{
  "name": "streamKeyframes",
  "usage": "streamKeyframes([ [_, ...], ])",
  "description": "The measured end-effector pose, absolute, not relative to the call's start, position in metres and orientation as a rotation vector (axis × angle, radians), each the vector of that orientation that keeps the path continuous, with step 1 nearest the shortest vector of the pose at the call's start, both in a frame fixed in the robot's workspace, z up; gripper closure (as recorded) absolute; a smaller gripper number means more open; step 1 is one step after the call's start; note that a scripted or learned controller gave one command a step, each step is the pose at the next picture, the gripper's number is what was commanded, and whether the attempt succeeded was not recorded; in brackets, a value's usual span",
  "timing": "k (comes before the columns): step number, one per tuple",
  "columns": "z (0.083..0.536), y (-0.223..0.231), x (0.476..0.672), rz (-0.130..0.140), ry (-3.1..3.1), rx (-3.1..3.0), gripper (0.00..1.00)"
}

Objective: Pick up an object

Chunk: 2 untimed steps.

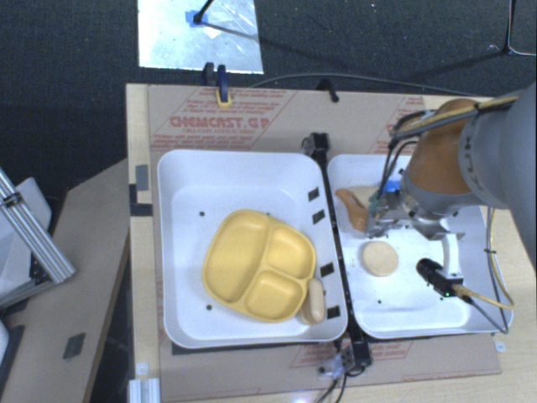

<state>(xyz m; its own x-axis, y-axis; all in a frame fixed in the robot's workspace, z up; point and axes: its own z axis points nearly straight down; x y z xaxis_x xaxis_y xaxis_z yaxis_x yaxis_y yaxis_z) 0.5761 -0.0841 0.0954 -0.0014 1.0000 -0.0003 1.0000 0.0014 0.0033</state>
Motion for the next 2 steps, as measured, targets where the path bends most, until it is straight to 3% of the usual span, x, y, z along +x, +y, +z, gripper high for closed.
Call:
streamKeyframes([
  [2,0.200,-0.091,0.575,0.008,2.220,2.214,1.00],
])
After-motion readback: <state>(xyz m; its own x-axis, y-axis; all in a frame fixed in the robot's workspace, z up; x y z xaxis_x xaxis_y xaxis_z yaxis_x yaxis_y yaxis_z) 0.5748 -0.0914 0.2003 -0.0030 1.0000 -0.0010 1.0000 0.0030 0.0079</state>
